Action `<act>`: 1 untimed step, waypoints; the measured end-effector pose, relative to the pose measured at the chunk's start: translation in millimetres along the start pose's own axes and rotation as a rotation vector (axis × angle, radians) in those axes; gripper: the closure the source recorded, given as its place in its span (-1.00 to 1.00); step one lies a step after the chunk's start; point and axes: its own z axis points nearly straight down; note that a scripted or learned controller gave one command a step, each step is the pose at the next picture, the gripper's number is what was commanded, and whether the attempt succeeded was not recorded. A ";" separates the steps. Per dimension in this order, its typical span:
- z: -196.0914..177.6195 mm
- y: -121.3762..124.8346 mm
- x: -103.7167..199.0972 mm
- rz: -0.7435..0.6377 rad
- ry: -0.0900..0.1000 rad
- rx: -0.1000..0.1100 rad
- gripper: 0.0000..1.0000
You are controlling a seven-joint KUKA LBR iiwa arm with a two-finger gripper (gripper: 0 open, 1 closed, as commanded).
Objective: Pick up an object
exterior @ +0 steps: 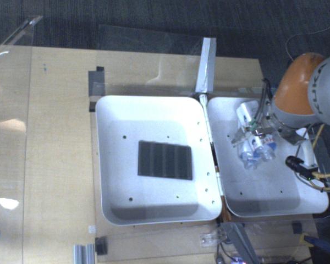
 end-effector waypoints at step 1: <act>-0.2 4.7 13.1 -0.050 -0.003 -0.005 -1.00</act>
